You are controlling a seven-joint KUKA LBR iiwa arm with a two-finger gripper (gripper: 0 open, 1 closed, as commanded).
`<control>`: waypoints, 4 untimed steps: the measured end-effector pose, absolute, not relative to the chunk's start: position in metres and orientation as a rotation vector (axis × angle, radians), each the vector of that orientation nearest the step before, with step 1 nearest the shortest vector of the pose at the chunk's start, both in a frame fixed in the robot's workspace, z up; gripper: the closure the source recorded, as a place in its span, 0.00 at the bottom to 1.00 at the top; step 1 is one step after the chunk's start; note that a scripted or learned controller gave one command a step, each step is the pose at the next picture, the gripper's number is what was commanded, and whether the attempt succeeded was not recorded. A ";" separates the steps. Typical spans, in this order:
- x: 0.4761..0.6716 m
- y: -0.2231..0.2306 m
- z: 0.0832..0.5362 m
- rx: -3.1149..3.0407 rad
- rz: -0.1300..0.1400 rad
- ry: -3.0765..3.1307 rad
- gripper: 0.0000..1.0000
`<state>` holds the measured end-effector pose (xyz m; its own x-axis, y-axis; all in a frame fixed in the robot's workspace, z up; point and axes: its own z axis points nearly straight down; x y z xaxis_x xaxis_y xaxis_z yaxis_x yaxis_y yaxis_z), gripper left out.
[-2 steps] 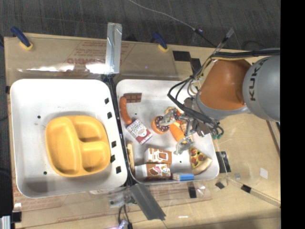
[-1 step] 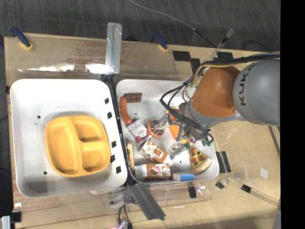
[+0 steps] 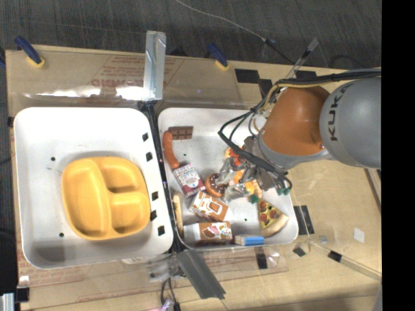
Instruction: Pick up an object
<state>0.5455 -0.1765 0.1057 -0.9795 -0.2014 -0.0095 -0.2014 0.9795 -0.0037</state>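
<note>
Toy food pieces (image 3: 209, 207) lie heaped in your right bin (image 3: 194, 118), with the tool (image 3: 235, 173) down among them near the middle; you cannot tell what it grips, if anything. They look light, stiff and slick, so take one across its narrow sides. A yellow tray (image 3: 104, 196) sits in the left bin (image 3: 39, 128)

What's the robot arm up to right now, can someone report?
Gripper low in the right bin, over the toy food pile. Grip unclear. Pizza slice and hot dog lie loose nearby. Yellow tray sits in the left bin.
</note>
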 end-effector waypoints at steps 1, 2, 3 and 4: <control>0.541 -0.129 0.177 0.050 -0.001 3.137 1.00; 0.538 -0.130 0.196 0.147 -0.001 3.135 1.00; 0.621 -0.140 0.231 -0.314 -0.003 3.121 1.00; 0.651 -0.175 0.299 0.223 -0.004 3.128 1.00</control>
<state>0.6511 -0.1750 0.2994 -0.9899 0.1417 -0.0062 0.1417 0.9899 -0.0022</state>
